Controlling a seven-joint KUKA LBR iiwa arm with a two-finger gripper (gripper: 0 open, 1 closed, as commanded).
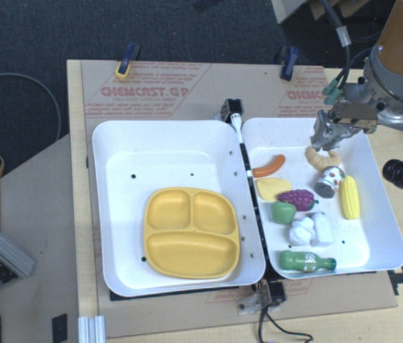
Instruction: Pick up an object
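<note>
My gripper (323, 145) hangs low over the far side of the right bin (381, 229), directly above a tan pastry-shaped toy (321, 161) and close to it. I cannot see whether it touches the toy. Just in front of the pastry lies a small grey and white can (328, 182), with a yellow corn cob (349, 197) to its right. Further left in this bin are an orange sausage (269, 166), a yellow cheese wedge (271, 188), purple grapes (298, 198) and a green pepper (284, 212).
Two white lumps (309, 229) and a green bottle (307, 261) lie near the right bin's front wall. The left bin (116, 191) holds a yellow divided plate (191, 232). A black divider clip (231, 109) sits between the bins at the back.
</note>
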